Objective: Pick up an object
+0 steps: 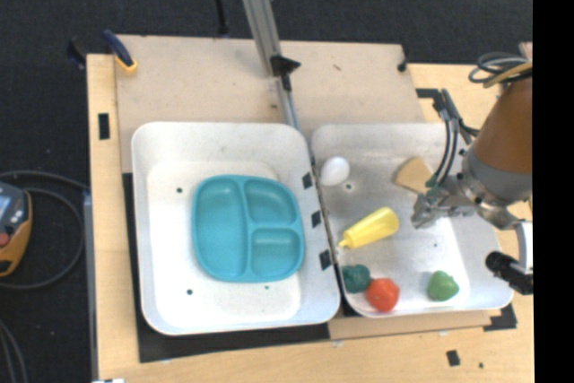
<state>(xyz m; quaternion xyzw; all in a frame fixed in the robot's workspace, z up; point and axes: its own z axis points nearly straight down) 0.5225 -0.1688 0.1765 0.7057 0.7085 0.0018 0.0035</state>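
Looking down from my station, nearest me along the front edge of the right bin (466, 296) I see a dark teal piece (356, 276), a red tomato-like ball (384, 294) touching it, and a green lump (441, 285) well apart to the right. Further in lies a yellow squeeze bottle (369, 228) on its side, tilted, its nozzle toward the divider. Beyond it, the gripper (428, 213) hangs low over the bin floor, just right of the bottle; whether it is spread or closed I cannot tell. A tan wedge (413, 174) sits just behind it, and a white ball (334, 169) rests near the far left corner. In the left bin (161, 148) lies a turquoise divided plate (247, 227).
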